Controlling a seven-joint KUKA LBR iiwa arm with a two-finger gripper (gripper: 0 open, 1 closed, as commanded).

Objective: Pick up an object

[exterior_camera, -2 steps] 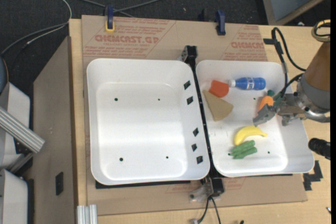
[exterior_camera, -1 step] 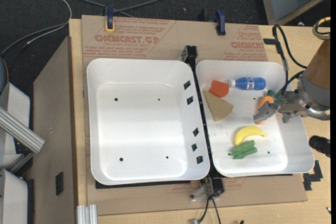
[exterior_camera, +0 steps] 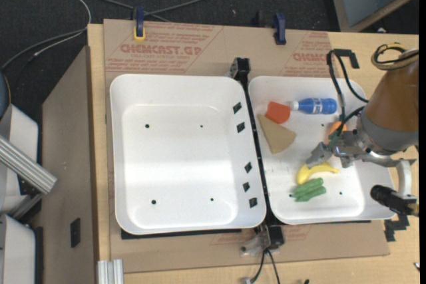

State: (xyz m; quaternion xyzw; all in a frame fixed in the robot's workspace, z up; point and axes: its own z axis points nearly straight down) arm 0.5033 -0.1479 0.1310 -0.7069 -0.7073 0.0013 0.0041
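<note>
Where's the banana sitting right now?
The banana lies in the right bin, toward its near edge, just above the green object and right under the gripper.

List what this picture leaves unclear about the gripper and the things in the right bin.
- Gripper, camera view: small and dark against the wrist, so whether it grips anything cannot be told; it sits just above the yellow banana.
- Blue bottle: label too small to read; a black cable crosses its right end.
- Right bin: its right side is covered by the arm.
- Green item: too small to identify.
</note>
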